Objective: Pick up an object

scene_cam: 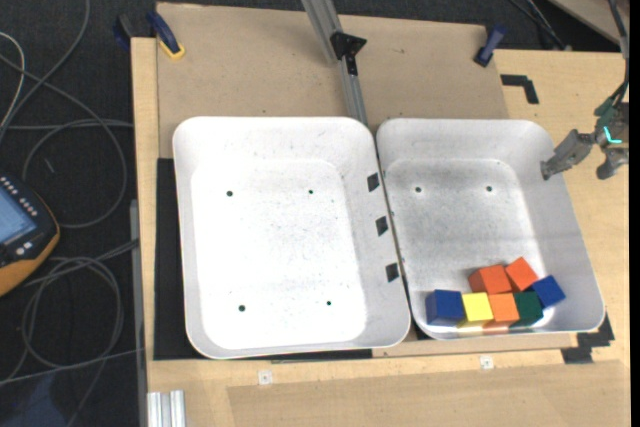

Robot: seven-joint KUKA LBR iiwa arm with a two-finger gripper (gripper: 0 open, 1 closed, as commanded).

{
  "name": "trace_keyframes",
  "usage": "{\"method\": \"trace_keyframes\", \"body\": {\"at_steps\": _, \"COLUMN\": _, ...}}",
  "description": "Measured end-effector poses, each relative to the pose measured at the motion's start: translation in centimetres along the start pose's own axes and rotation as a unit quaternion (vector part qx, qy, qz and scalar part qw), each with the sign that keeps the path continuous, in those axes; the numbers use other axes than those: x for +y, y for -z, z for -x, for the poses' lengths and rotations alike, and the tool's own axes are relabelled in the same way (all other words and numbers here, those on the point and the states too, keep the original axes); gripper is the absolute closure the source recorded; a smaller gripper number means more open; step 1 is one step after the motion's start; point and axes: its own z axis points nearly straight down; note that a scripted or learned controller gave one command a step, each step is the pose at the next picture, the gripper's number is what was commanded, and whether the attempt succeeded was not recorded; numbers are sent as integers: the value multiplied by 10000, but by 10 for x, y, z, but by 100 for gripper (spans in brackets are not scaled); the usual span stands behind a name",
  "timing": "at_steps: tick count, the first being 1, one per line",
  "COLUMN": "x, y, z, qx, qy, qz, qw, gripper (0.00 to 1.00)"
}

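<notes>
A tight cluster of small coloured cubes (495,295) sits packed into the five-o'clock corner of the right-hand shallow white plastic bin (450,155): a blue cube (445,305) at the cluster's nine o'clock, a yellow cube (476,306) touching it, orange cubes (492,279) through the middle, a green cube (528,305) and a second blue cube (548,291) toward three o'clock. The left-hand white bin (200,165) lies alongside, the two meeting at a row of black clips. The arm's two-finger gripper (582,158) hangs at the right bin's two-o'clock rim, well apart from the cubes, its grey fingers (563,157) spread apart with nothing between them. A slanted metal pole (320,5) rises from twelve o'clock. The risk here looks plain: the cubes press against one another and the bin wall, so descending fingers may land on top of neighbours, find no gap, or wedge against the sloped corner and close on nothing.
</notes>
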Motion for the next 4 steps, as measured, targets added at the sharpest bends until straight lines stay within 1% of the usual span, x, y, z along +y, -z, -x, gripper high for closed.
{"method": "trace_keyframes", "body": {"at_steps": 1, "x": 9, "y": -57, "z": 1, "qx": 8, "qy": -5, "qz": -27, "qw": 10000, "gripper": 0}}
{"method": "trace_keyframes", "body": {"at_steps": 2, "x": 12, "y": -101, "z": -4, "qx": 8, "qy": -1, "qz": -25, "qw": 10000, "gripper": 0}}
{"method": "trace_keyframes", "body": {"at_steps": 3, "x": 7, "y": -144, "z": -5, "qx": 10, "qy": -7, "qz": -26, "qw": 10000, "gripper": 0}}
{"method": "trace_keyframes", "body": {"at_steps": 4, "x": 9, "y": -130, "z": -4, "qx": -6, "qy": -2, "qz": 18, "qw": 10000, "gripper": 100}}
